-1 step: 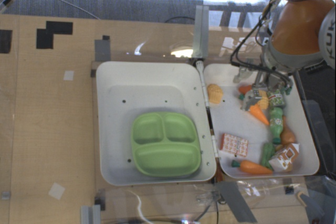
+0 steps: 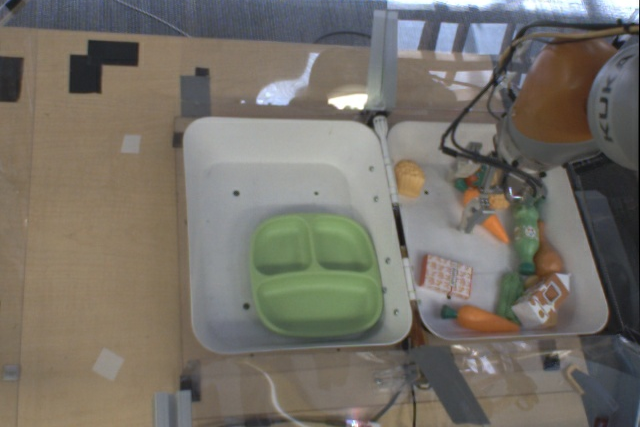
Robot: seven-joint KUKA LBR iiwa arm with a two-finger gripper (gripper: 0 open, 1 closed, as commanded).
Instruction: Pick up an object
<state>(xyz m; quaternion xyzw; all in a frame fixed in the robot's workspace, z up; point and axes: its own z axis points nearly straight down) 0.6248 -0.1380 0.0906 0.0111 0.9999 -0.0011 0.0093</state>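
The gripper [image 2: 487, 205] hangs low over the far part of the right-hand shallow white bin [image 2: 590, 300], its metal fingers down among a small cluster of toy food. Right at the fingertips lies a small orange toy carrot [image 2: 495, 228], its tip pointing toward the bin's near right corner; whether it sits between the fingers or only beside them cannot be told, and whether the jaws are open or closed cannot be told either, since cables and the wrist crowd that spot. A bit of green and orange toy [image 2: 463, 185] shows just left of the fingers.

Just right of the jaws stands a green plastic bottle [image 2: 526, 227], lying lengthwise toward the near edge, with a brown rounded toy [image 2: 548, 261] touching its near end. Nearer still are a green wedge-shaped piece [image 2: 509, 291] and a small white-and-orange carton [image 2: 543, 300], tilted, side by side. Left of these, along the near wall, lies a larger orange carrot with a green top [image 2: 480, 319], and just beyond it a flat white box with a red printed pattern [image 2: 446, 276]. Well to the left of the jaws, by the dividing wall, rests a pale yellow rounded toy [image 2: 409, 177].

Beyond that wall, the left-hand white bin [image 2: 215, 165] bears a light green plastic tray with three compartments [image 2: 316, 273], set toward its near side.
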